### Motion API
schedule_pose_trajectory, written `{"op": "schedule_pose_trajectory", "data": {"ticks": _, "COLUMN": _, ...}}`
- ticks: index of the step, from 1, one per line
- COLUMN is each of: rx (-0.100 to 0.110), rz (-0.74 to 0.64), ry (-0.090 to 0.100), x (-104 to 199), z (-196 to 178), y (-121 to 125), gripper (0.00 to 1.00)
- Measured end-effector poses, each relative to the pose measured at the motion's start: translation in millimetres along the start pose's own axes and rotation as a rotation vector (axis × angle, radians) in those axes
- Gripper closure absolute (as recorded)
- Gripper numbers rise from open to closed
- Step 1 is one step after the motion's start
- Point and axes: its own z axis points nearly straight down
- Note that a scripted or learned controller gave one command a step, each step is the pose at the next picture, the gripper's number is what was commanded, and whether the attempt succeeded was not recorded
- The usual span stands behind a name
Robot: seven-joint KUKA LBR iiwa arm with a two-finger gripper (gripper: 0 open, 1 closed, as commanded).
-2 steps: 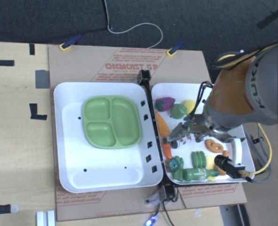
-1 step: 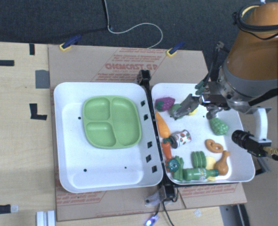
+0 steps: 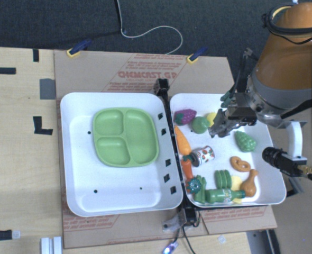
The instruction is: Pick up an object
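In the camera view we look down on two white bins. The left bin (image 3: 76, 194) holds a green divided plate (image 3: 126, 136). The right bin (image 3: 269, 192) holds many small toy foods: purple grapes (image 3: 186, 116), a round green piece (image 3: 200, 124), an orange carrot (image 3: 182, 140), a small can with a red and white label (image 3: 203, 154), a green bumpy piece (image 3: 245, 141), a brown pretzel (image 3: 240, 164), a chicken leg (image 3: 249, 182), a green sliced piece (image 3: 223, 179) and a green bottle-like piece (image 3: 218, 196).

The gripper (image 3: 219, 127) hangs over the upper middle part of the right bin, just beside the round green piece and a small yellow thing (image 3: 211, 116). The dark shape of the gripper hides how its jaws stand, so we cannot tell if it is open, closed, or gripping something.

The task names no special object, so the nearest pieces are the good candidates. We judge that these toys are light, hollow plastic, stiff and quite smooth, so they can slip or roll away when they are pushed. The round green piece is best taken across its widest middle, with the squeeze centered. The carrot is easier to take across its thin body.
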Motion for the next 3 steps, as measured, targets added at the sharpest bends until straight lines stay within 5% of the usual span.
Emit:
{"op": "schedule_pose_trajectory", "data": {"ticks": 2, "rx": -0.002, "rz": -0.005, "ry": 0.002, "x": 137.4, "z": -51.7, "y": -0.2, "gripper": 1.0}}
{"op": "schedule_pose_trajectory", "data": {"ticks": 3, "rx": -0.001, "rz": 0.002, "ry": 0.001, "x": 133.6, "z": -51.1, "y": 0.0, "gripper": 0.0}}
